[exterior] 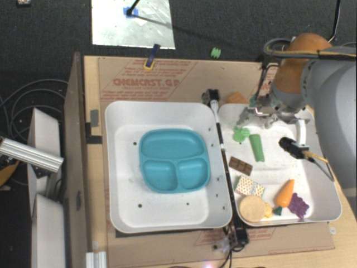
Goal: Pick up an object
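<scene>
Grey gripper (257,115) is seen low at the right bin's (329,205) far edge, beside a green block (256,147); finger state cannot be told.

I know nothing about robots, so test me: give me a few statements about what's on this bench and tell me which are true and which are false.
1. A blue divided plate lies in the left bin. True.
2. The orange carrot lies in the left bin. False: it lies in the right bin, beside the purple grapes.
3. The tool is over the far end of the right bin. True.
4. The brown chocolate bar sits on the blue plate. False: it lies on the right bin's floor, near the divider.
5. The green stick is red. False: it is green.
</scene>
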`<state>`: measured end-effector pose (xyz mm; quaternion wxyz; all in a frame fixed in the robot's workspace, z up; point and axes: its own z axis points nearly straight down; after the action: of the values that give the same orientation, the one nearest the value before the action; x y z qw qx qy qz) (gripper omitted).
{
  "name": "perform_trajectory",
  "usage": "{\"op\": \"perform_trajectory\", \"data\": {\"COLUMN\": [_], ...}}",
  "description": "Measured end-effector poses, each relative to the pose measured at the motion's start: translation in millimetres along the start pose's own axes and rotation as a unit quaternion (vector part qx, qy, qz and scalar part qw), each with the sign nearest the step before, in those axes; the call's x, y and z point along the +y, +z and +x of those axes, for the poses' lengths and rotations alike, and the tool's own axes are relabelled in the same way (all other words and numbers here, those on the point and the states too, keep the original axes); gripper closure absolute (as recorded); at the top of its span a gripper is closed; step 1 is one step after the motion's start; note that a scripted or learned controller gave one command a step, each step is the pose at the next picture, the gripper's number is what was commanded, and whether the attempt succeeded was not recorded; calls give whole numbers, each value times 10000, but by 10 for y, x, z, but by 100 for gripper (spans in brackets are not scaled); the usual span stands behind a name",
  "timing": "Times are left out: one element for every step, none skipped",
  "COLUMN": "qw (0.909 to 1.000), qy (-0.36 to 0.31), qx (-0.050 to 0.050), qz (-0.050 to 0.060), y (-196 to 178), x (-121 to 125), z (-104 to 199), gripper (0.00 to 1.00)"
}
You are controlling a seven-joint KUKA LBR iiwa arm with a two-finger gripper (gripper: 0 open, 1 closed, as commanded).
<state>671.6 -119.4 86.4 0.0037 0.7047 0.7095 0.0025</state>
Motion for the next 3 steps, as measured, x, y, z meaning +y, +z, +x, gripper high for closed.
{"op": "perform_trajectory", "data": {"qw": [10000, 10000, 10000], "qy": [31, 9, 35], "qx": [3, 3, 4], "qz": [8, 6, 12], "y": [-15, 1, -16], "x": [-443, -57, -606], "z": [152, -45, -3], "gripper": [0, 0, 0]}}
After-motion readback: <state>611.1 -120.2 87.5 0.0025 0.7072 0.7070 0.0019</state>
